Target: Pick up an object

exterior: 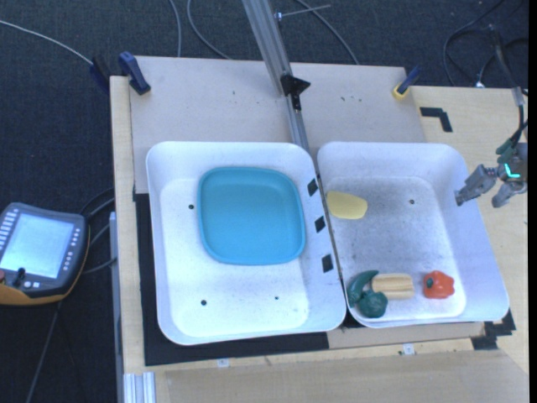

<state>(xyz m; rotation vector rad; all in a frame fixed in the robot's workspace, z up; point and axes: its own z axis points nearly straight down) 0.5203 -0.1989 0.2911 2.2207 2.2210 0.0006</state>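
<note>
The red tomato (437, 285) lies nearest, below-left of the gripper (491, 188). Gripper fingers look spread, holding nothing, at the right bin's (470, 225) rim.

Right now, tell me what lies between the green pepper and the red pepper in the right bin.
In the camera view, a tan block lies between the green pepper and the red pepper.

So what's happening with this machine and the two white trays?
A robot arm is meant to pick something up. Its pincer hangs open at the right bin's right rim, holding nothing. In that bin lie a yellow piece, a green toy, a tan block and a red pepper. The left bin holds a blue plate.
</note>
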